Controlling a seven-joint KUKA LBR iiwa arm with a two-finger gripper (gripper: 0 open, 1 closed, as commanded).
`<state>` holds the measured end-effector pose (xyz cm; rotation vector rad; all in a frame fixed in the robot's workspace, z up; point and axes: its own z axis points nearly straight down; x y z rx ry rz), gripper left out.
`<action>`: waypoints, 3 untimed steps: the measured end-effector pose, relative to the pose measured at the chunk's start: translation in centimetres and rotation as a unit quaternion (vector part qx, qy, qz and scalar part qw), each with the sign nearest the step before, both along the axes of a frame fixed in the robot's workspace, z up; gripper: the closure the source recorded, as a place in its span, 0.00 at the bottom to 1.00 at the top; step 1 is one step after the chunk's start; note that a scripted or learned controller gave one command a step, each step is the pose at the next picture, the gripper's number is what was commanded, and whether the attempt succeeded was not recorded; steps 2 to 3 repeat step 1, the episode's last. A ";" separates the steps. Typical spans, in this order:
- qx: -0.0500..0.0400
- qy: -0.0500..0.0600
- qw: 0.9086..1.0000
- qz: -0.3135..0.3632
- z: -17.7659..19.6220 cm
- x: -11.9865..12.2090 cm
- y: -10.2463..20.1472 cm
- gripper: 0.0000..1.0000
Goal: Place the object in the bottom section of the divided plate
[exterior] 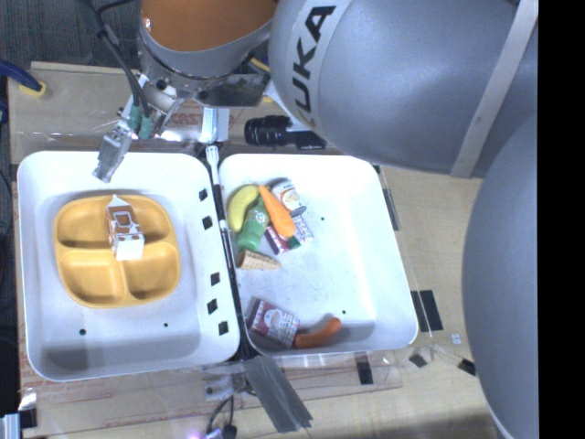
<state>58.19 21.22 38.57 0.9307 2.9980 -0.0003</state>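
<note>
A yellow divided plate (82,277) lies in the left bin (55,346). A small white and brown carton (123,230) rests on the plate's middle. It reaches from the wide top section down onto the ridge where the dividers meet. My gripper (110,158) hangs above the back left part of the left bin, beyond the plate's far rim and clear of the carton. Nothing shows in its grasp.
The right bin (384,273) holds a banana (239,207), a carrot (277,210), a green item (252,230), a can (289,193), a pale wedge (258,261), a brown box (272,322) and a sausage (317,332). The arm's grey body covers the back right.
</note>
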 end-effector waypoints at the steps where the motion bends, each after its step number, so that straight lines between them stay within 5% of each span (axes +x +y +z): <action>1: -0.001 0.002 0.992 0.122 0.4 -5.8 0.5 0.00; 3: -0.001 0.002 0.992 0.122 0.4 -5.8 0.5 0.00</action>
